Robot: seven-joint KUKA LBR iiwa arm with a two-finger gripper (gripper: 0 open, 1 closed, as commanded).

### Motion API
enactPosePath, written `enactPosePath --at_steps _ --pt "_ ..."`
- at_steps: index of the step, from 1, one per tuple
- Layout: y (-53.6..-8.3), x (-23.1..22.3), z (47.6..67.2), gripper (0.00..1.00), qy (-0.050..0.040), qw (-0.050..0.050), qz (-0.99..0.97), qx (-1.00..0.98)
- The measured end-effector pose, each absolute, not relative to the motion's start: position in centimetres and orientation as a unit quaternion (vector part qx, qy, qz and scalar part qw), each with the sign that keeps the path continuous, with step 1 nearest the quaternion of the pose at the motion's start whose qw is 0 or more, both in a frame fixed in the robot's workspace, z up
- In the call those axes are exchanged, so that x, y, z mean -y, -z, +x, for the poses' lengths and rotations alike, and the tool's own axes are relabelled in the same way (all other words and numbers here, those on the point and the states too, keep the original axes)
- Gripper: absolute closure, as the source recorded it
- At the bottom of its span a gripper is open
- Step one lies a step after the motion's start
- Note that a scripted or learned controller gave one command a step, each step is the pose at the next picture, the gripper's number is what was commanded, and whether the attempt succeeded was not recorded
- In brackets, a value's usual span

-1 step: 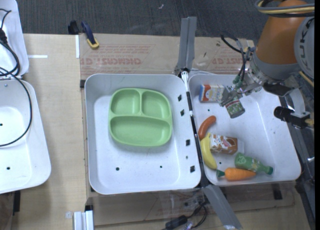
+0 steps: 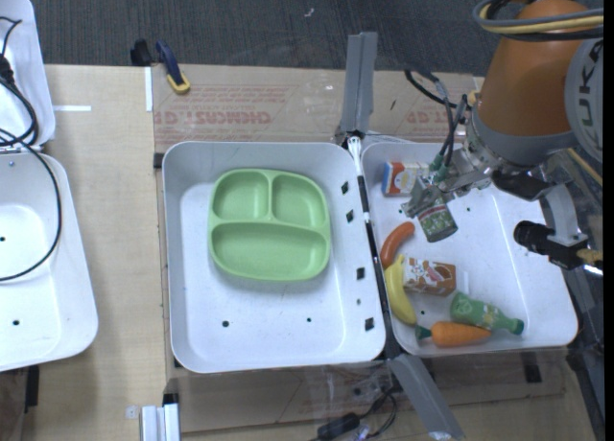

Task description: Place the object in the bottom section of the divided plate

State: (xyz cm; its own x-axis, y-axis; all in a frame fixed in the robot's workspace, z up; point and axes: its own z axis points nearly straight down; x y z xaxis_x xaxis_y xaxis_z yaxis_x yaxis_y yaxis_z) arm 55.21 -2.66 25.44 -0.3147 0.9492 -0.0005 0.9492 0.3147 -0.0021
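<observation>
My gripper hangs in the right bin, fingers pinching a small dark packet; the divided plate is still bare.

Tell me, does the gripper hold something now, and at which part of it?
It cannot be told for sure. A small dark green packet hangs right under the gripper, above the right bin, apparently caught at its top edge.

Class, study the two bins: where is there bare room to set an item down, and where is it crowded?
Free: all three sections of the green divided plate, and the left bin floor bordering it, widest below the plate. Crowded: the right bin, where the gripper hangs over the banana, carrot, green bottle and packets.
</observation>
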Motion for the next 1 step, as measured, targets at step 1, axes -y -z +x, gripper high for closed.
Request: enactPosePath --at_steps 1 --pt "-23.65 -2.0 55.16 1.0 -0.0016 0.001 -0.557 0.831"
